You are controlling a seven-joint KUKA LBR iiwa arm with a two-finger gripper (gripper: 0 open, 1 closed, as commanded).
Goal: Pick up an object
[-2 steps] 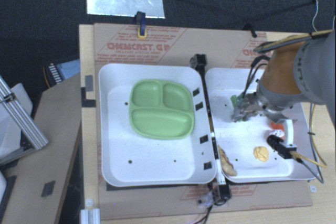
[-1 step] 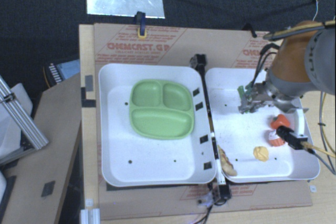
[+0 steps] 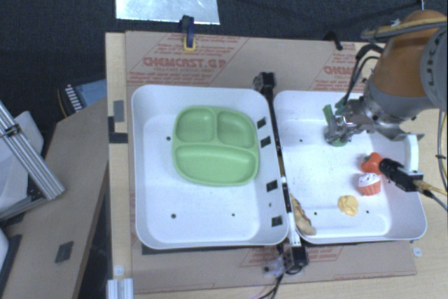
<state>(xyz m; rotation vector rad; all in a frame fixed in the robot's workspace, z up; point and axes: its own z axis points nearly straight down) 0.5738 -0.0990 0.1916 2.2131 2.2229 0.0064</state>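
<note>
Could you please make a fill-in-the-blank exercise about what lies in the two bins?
1. The divided plate in the left bin is ____ in colour.
2. That plate has ____ compartments.
3. The cupcake with the red top lies in the ____ bin.
4. The gripper is above the right bin, near a ____ object.

Missing words: green; three; right; green

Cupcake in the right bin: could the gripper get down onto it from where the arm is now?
Probably yes: the cupcake stands uncovered in the right bin, near the gripper, though an orange piece crowds it.
</note>
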